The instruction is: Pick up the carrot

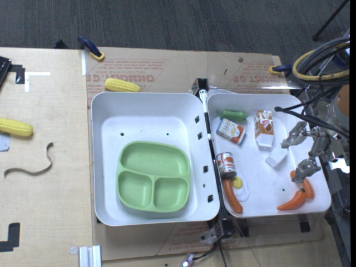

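Two white bins sit side by side; the left bin (105, 149) holds one green divided plate (154, 177). In the right bin (267, 207) lie one carrot (232, 195), one orange chili (295, 199), two cartons and one can, with the gripper (300, 152) spread open and holding nothing.

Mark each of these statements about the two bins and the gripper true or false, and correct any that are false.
1. The green divided plate lies in the left bin. True.
2. The carrot lies in the left bin beside the plate. False: it lies in the right bin, near its front right corner.
3. The gripper is open, with nothing between its fingers. True.
4. A corn cob rests inside the right bin. False: it lies on the bench behind the left bin.
5. The small can lies in the right bin near the wall shared with the left bin. True.
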### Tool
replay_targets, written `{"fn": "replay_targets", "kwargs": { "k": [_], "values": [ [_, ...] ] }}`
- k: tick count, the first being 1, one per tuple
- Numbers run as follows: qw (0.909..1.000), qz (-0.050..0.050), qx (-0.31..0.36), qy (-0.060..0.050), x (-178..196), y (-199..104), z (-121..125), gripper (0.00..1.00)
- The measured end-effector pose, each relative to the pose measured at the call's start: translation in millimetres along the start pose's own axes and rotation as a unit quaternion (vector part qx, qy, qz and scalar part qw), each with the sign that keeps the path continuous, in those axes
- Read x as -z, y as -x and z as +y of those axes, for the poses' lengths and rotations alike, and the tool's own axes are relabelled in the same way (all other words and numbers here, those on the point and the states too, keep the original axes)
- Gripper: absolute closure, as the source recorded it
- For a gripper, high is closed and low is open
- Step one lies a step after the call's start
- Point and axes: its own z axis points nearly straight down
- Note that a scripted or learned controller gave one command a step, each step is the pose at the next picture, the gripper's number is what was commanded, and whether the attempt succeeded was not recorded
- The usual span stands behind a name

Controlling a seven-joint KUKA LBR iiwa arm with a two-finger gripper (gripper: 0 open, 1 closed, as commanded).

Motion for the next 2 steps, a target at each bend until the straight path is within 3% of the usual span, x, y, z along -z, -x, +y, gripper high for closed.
{"fn": "replay_targets", "kwargs": {
  "k": [1, 2],
  "values": [
    [0.9998, 0.001, 0.02, 0.001, -106, 1, 39, 0.0],
    [0.9999, -0.001, -0.016, 0.0, -111, 30, -53, 0.0]
  ]
}}
